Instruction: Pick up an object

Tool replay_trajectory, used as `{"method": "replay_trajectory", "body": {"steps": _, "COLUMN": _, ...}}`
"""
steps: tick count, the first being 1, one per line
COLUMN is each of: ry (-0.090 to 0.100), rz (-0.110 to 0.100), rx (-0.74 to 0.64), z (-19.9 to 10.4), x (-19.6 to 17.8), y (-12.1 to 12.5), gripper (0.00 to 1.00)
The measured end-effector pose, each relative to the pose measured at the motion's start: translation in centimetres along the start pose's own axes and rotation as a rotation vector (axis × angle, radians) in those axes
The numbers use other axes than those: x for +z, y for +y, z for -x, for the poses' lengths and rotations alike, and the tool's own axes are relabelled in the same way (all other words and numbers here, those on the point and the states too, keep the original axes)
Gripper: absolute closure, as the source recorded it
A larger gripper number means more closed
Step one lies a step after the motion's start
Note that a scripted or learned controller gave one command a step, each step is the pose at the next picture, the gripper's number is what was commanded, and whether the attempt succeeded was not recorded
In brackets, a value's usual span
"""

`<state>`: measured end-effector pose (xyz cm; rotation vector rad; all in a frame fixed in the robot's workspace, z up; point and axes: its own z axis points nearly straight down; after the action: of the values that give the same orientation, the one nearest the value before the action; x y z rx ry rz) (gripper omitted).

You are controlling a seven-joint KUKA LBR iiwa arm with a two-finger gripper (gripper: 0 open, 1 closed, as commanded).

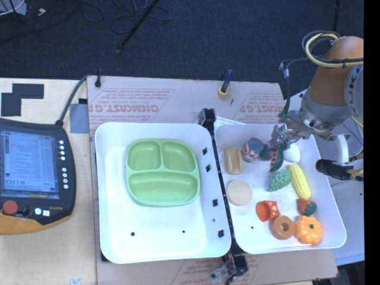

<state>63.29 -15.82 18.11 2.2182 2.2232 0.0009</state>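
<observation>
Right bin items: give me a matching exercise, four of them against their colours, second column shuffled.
Things:
1. corn cob
2. pumpkin
3. divided plate
4. egg

Colours:
A. white
B. light green
C. yellow
D. orange

The plate lies in the left bin; the other three lie in the right bin.

Pairs: 1-C, 2-D, 3-B, 4-A

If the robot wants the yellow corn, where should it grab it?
Probably across the middle of the corn, coming straight down. It lies flat and long in the right bin, so its narrow width suits the pincer. The green toy sits close on its left, so that side is tight.
</observation>
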Motion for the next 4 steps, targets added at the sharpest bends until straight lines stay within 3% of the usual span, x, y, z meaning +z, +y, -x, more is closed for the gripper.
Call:
{"method": "replay_trajectory", "body": {"steps": 1, "ry": 0.000, "rz": 0.001, "rx": 0.000, "z": 0.1, "x": -4.9, "y": 0.1, "gripper": 1.00}}
{"method": "replay_trajectory", "body": {"steps": 3, "ry": 0.003, "rz": -0.009, "rx": 0.000, "z": -7.4, "x": -5.1, "y": -8.9, "gripper": 1.00}}
{"method": "replay_trajectory", "body": {"steps": 4, "ry": 0.003, "rz": -0.008, "rx": -0.002, "z": -11.8, "x": -5.5, "y": -11.0, "gripper": 1.00}}
